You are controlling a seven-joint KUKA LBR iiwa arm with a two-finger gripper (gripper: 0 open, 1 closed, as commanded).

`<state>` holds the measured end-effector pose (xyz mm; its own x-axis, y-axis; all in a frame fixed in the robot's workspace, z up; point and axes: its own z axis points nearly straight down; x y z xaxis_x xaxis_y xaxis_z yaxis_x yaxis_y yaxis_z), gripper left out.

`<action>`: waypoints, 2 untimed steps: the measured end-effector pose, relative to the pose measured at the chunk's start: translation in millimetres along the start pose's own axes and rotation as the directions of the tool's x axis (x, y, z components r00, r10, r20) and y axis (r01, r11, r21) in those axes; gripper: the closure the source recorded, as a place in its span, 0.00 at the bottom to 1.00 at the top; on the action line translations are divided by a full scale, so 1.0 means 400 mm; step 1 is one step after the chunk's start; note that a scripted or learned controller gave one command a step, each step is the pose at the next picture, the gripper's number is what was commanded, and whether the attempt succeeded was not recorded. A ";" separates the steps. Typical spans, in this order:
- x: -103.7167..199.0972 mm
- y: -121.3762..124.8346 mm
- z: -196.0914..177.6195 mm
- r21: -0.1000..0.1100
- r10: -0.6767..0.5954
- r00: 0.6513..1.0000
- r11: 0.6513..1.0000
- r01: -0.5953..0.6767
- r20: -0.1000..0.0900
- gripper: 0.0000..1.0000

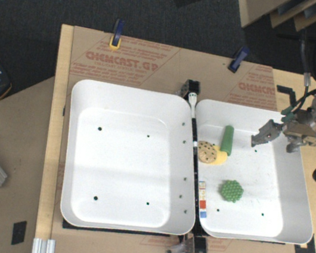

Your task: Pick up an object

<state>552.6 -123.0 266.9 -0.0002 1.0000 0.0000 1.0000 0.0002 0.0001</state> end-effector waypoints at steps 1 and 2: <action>0.000 0.001 -0.027 -0.003 -0.001 1.000 1.000 0.001 0.001 1.00; 0.051 -0.141 0.079 0.007 0.002 1.000 1.000 -0.002 -0.003 1.00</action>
<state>496.0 -102.4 235.4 0.0015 1.0000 0.0028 1.0000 -0.0014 -0.0070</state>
